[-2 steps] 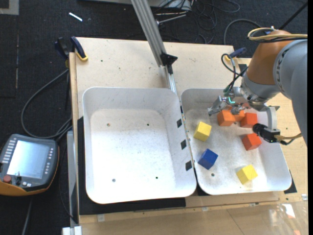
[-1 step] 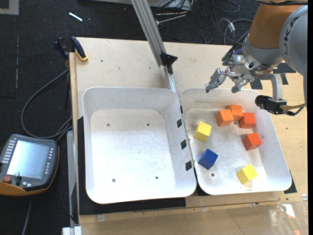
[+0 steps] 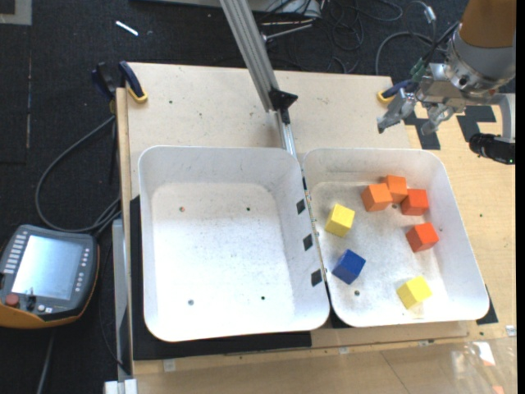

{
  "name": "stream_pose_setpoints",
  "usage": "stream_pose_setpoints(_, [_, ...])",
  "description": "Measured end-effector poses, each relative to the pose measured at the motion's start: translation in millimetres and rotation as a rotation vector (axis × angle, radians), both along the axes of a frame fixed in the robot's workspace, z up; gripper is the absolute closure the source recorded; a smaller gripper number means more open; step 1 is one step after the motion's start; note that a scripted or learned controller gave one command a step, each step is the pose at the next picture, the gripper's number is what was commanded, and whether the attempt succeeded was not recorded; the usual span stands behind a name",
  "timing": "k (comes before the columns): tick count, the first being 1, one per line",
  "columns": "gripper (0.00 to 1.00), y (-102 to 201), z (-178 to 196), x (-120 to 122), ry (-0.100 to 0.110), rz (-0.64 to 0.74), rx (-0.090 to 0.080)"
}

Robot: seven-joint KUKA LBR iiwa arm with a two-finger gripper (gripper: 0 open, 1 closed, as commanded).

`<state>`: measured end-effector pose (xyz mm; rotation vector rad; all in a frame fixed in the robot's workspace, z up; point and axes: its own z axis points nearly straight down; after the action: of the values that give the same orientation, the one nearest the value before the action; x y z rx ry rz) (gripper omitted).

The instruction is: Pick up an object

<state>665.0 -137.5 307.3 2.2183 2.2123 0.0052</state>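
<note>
The gripper [image 3: 414,113] hangs beyond the far rim of the right bin [image 3: 459,212], over bare bench, with its two fingers spread apart and nothing between them. That parked, raised position looks like a waiting pose: from there the arm can drop on any block without first sweeping across the others.

All the candidates sit in the right bin, since the task only asks for one object. Nearest the gripper, just inside the bin's far rim, is a tight cluster: an orange cube [image 3: 378,196] touching a second orange cube [image 3: 397,186], with a red-orange cube [image 3: 415,201] just beside them. Their closeness would, I judge, leave little room for fingers to straddle a single one. A fourth red-orange cube [image 3: 422,236] lies apart, nearer the bin's middle. A yellow cube [image 3: 340,219] sits towards the bin's left wall, the blue cube [image 3: 349,266] near that wall too but closer to the front rim, and another yellow cube [image 3: 413,291] near the front rim (this one tilted, it seems, on the sloping wall).

The isolated blocks look the easier picks. The left bin [image 3: 164,220], just beside the right bin's left wall, serves presumably as the drop side.
</note>
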Motion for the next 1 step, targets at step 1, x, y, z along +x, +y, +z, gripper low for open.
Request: stream_pose_setpoints(1, [0.0,-35.9,-120.4,-13.9,0.017,-0.001,0.004])
